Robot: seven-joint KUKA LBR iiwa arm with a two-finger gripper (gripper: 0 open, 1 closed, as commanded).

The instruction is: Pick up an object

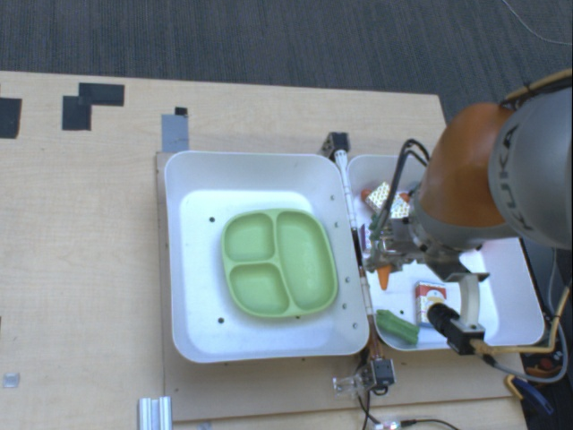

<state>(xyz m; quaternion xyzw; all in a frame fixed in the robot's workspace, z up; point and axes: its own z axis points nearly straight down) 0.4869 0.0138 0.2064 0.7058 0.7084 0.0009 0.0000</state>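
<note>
- pincer (383,256) hung low over the left part of the right bin (528,267), close beside the wall it shares with the left bin (269,173); whether it was apart or together could not be told, since the wrist and its cabling covered the tip.
- just under it an orange carrot-like piece (383,278) pointed down the view, and looked the likeliest thing to be picked; nothing showed it to be clamped.
- other candidates lay close by: a green pickle-shaped toy (398,326) near the bin's lower corner, a small red and white box (430,294) beside it, and a chequered packet (378,194) further up.
- green divided plate (279,262) sat alone in the left bin, well apart from the pincer.
- to do the step well, i judged the pincer should centre over the orange piece, straddle its narrow width rather than its length, and go down fully before closing.
- risk: the bin wall was very near, so a sideways error could catch the rim or nudge the piece against it.
- arm (515,177) reached in from the right of the worktop (81,267), its orange band (466,173) bulking over the bin, wrist turned downward and leftward.
- a black attachment (452,325) stuck out below the wrist toward the bin's lower edge.
</note>
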